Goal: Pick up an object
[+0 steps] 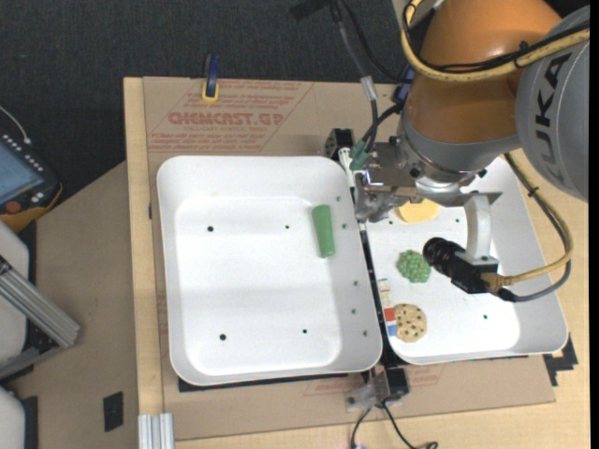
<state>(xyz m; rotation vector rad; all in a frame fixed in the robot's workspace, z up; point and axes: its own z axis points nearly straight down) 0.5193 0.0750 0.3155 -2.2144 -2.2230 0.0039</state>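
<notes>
The arm hangs over the right bin (533,330), its orange band and grey wrist hiding most of that bin's far half. My gripper (374,199) sits low at the bin's left wall, close to the divide between the two bins. A yellow flat piece (418,213) peeks out just right of it. A green broccoli-like lump (413,266) lies a little nearer, and a round cookie (409,322) rests at the bin's front left. A green stick (324,230) lies in the left bin (201,293) near its right wall.
A small red and blue item (390,320) lies beside the cookie at the right bin's left wall. Both bins stand on a cardboard sheet (234,110) with a blue clip (212,68) at its far edge. Grey equipment stands off the bench's left side.
</notes>
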